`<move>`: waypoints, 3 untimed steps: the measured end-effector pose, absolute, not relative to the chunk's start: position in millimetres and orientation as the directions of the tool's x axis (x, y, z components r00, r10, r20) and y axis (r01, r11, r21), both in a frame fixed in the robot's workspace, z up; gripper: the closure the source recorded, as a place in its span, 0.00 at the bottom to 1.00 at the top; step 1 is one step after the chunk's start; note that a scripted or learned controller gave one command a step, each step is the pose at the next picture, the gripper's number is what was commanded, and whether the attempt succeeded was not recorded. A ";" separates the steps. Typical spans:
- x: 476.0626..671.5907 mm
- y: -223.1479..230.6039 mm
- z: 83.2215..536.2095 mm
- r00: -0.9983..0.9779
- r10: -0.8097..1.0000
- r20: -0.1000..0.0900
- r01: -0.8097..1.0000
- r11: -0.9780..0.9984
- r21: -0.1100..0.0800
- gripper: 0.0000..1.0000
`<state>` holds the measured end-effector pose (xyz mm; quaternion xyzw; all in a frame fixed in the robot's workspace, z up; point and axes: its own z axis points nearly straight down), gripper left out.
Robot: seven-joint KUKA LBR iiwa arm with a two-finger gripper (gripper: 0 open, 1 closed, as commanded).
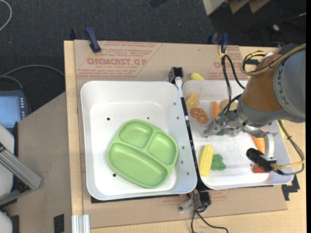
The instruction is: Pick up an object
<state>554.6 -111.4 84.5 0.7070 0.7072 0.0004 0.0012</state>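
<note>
The right bin [233, 178] holds several toy foods. A yellow corn cob [206, 159] lies near the front left, with a green leafy piece [218, 163] touching its right side. Farther back sit a brown pretzel [198, 113], a pale yellow piece [193, 100] and an orange carrot [216, 109]. My gripper [217, 129] is low over the bin's middle, just right of the pretzel and behind the corn. I see nothing held in it. The grey and orange wrist hides the bin's right middle.
The left bin [92, 130] holds a green divided plate [142, 152]. A yellow piece [197, 76] rests at the right bin's back rim. An orange piece [260, 143] and a red piece [256, 168] lie under the arm at the right. Cables loop around the wrist.
</note>
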 end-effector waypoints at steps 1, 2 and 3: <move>545.6 -120.3 84.5 0.001 1.000 0.000 1.000 -0.001 -0.002 0.00; 584.7 -70.9 248.5 -0.008 1.000 -0.001 1.000 0.008 0.022 0.00; 573.4 -142.0 190.8 0.006 1.000 -0.001 1.000 -0.006 -0.006 0.00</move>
